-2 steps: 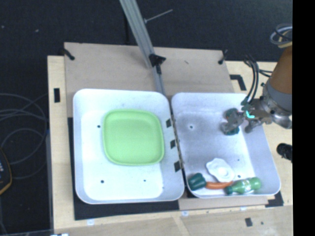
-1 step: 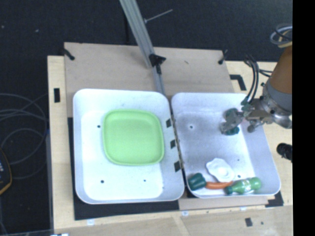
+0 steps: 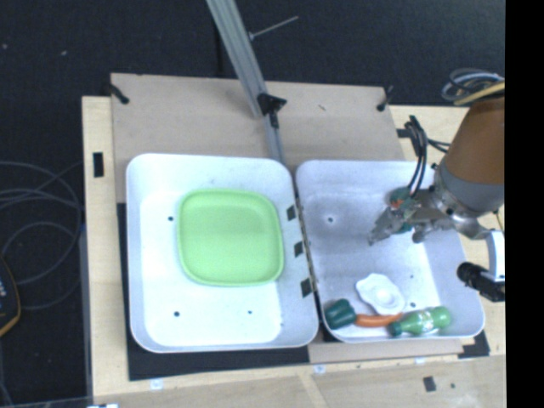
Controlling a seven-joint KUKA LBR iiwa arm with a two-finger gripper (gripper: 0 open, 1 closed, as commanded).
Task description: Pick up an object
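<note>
1. Two shallow white bins are seen side by side on the desk (image 3: pixel 102 228): the left bin (image 3: pixel 153 313) and the right bin (image 3: pixel 340 185).
2. The left bin is occupied by a light green square plate (image 3: pixel 229 236), which lies flat near its middle.
3. The grey arm (image 3: pixel 480 155) is seen reaching in from the right, with its orange band visible above the wrist.
4. The pincer (image 3: pixel 380 232) is positioned over the middle of the right bin, pointing toward the left and downward at a slant.
5. How far the pincer is open cannot be told, as its tips are blurred against the white floor; nothing is seen held in it.
6. The loose objects are gathered along the near edge of the right bin, apart from the pincer.
7. A white fried-egg toy (image 3: pixel 380 293) is seen lying flat, nearest to the pincer of the group.
8. A dark green piece (image 3: pixel 338 314) is placed at the bin's near left corner.
9. An orange carrot-like piece (image 3: pixel 374 320) lies just beside it, and a green bottle-shaped object (image 3: pixel 420 320) is laid on its side to the right, touching the orange piece.
</note>
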